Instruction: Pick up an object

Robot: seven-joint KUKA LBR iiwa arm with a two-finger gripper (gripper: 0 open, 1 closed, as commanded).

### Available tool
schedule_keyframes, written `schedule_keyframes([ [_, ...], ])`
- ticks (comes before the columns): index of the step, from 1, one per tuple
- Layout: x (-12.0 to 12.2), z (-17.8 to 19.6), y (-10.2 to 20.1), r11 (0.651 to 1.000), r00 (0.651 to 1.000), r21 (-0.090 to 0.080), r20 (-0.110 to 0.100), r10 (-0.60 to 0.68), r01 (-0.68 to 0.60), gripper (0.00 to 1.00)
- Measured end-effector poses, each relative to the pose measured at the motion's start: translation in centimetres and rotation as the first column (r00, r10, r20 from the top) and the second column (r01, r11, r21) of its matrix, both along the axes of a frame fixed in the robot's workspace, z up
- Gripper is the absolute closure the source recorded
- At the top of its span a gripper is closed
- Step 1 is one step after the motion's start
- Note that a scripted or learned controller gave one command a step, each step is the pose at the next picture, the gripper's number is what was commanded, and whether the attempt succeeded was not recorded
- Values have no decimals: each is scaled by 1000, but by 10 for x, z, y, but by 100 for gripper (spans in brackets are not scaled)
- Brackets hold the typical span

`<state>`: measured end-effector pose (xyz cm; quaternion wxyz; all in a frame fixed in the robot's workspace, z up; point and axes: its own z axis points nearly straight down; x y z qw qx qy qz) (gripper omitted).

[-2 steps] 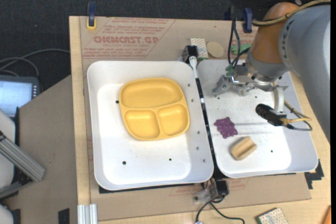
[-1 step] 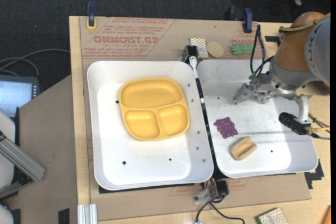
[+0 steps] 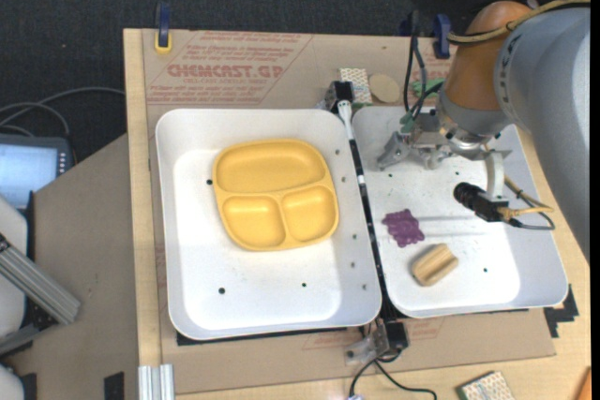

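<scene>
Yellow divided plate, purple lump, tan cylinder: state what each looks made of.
Yellow divided plate: likely moulded plastic, smooth, with a soft sheen. Purple lump: matte and ragged-edged, perhaps foam or felt; unclear. Tan cylinder: matte, pale brown, cork or wood by its look.

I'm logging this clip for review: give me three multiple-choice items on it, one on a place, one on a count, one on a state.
1. Where does the yellow tray lie?
A. left bin
B. right bin
C. on the bench outside both bins

2. How many compartments does the yellow tray have?
A. two
B. three
C. four

3. How does the tan block stand to the purple object?
A. stacked on it
B. apart, nearer the camera
C. beneath it

Key: 1 A, it sits inside the left bin. 2 B, one long section above two smaller ones. 3 B, white floor of the right bin shows between them.
</scene>
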<state>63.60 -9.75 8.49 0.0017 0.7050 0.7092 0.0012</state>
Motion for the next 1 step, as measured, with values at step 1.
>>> schedule_keyframes([
  [1, -1, 11, -4, 1000, 1000, -1, 2, -4, 4, 100],
])
